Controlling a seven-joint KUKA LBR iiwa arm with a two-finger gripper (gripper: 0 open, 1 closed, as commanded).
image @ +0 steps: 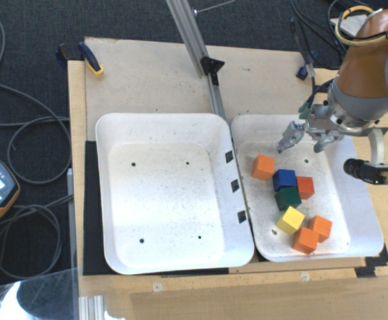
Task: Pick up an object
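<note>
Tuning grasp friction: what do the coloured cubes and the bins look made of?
Cubes, e.g. the blue cube and yellow cube: likely painted wood or hard plastic, matte, with flat even colour and crisp edges. Right bin and left bin: probably moulded white plastic, smooth, with rounded rims and dark speckling.

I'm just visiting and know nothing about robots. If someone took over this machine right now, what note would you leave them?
Gripper: open, holding nothing, hovering over the far part of the right bin.
Blocks, all in the right bin: orange block alone, nearest the gripper; blue block with a red block beside it and a green block just below; yellow block and two more orange ones at the near end.
Done: nothing picked yet.
Left: lower onto one block, close, lift. The lone orange block looks easiest.
</note>
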